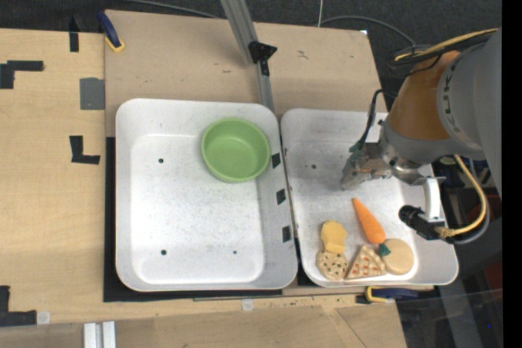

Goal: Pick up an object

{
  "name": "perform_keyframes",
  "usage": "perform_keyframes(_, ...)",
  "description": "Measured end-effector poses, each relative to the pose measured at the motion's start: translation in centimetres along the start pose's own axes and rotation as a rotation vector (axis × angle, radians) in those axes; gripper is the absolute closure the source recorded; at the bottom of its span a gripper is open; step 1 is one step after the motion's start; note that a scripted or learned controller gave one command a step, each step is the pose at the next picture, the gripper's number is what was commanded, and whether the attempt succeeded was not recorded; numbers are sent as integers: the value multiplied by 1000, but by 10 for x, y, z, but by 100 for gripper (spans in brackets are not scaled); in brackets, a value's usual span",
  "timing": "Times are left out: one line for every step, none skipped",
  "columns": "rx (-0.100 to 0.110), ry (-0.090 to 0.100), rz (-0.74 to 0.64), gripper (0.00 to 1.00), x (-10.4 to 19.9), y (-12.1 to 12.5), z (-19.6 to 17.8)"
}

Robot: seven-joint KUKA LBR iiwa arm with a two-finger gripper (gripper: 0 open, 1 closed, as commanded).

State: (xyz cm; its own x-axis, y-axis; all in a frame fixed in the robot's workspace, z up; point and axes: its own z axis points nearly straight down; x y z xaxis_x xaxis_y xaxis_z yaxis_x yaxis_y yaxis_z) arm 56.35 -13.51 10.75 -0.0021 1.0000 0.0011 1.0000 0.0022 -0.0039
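Two speckled white bins hold a round green bowl and tapered carrot; claw grip unclear.

The arm is bulky and rounded, grey with a broad orange band above the wrist. A yellow cable loops beside its dark metal gripper.

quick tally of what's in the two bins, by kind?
Bowl: 1, green bowl, left bin
Carrot: 1, orange carrot, right bin
Pizza slice: 1, pizza slice
Cracker: 1, round cracker
Other toy food: 2, yellow piece, tan round piece
Total: 6
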Motion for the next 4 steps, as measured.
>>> perform_keyframes(-7,-1,0,100,3,6,-44)
perform_keyframes(-9,-2,0,100,0,7,-107)
perform_keyframes(-9,-3,1,100,-6,10,-168)
perform_keyframes(-5,-1,1,100,-6,10,-187)
